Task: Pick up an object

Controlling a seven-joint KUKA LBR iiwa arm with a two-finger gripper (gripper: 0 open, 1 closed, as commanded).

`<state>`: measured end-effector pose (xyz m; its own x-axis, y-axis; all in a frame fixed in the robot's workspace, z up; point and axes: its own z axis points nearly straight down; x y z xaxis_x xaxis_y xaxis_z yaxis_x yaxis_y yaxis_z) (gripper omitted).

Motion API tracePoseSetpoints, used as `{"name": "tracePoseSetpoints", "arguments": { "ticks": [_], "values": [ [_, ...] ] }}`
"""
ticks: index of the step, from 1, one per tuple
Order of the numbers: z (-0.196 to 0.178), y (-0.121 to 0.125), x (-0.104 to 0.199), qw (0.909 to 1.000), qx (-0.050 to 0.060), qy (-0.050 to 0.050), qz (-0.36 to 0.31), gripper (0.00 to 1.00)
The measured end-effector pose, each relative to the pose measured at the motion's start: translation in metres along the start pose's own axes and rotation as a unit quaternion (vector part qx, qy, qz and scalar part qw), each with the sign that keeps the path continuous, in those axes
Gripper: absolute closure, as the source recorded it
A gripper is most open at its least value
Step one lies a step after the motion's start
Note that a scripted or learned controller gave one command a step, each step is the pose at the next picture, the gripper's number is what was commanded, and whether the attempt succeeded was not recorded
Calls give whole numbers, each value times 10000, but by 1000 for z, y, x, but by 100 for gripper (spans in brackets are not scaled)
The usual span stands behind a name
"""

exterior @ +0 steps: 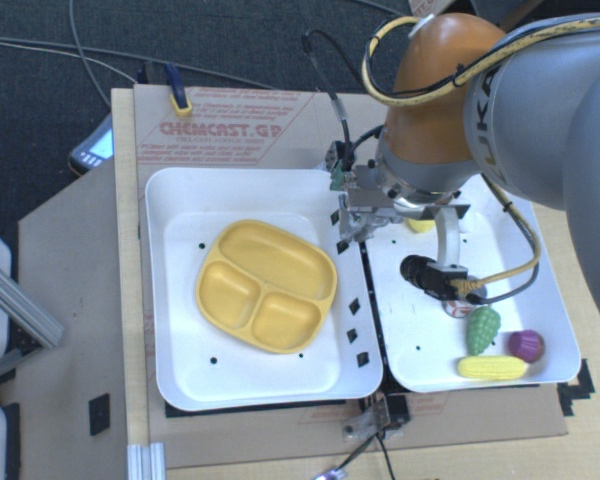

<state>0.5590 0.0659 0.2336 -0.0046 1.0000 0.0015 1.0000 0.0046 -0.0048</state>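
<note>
A yellow plate [267, 284] is seen lying flat in the left bin [175, 208]. It is rounded at the corners and moulded into three compartments, and nothing is carried in any of them. To the right of the plate, across the shared rim, the right bin [420, 353] is set, and the smaller things are gathered there. Far to the right of the plate's near edge, a bumpy, tapered green toy [483, 329] is found, with a round purple toy [526, 345] just beside it on the side away from the plate. A yellow corn [492, 368] is laid lengthwise just in front of both, close to that bin's near wall. A small yellow piece [420, 226] is glimpsed to the right of the plate's far edge. It is partly covered by the arm, so its shape cannot be made out.

The claw [380, 210] is hung just right of the plate's far-right corner, by the shared rim and near the yellow piece. Whether it is wide or narrow cannot be told, and nothing is seen held in it. The green toy, purple toy and corn are set well apart from it. Much of the right bin's far half is covered by the arm.

Beyond the plate, red-printed cardboard [230, 128] is laid on the tabletop [70, 268], with a blue and yellow clip [178, 93] at its far edge.
</note>
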Motion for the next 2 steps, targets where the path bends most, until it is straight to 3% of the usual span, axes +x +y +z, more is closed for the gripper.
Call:
{"name": "tracePoseSetpoints", "arguments": {
  "ticks": [1, 2],
  "values": [
    [1, -5, 24, 10000, -7, -1, 7, 100],
    [1, -4, 23, 10000, -9, -2, 19, 0]
  ]
}}
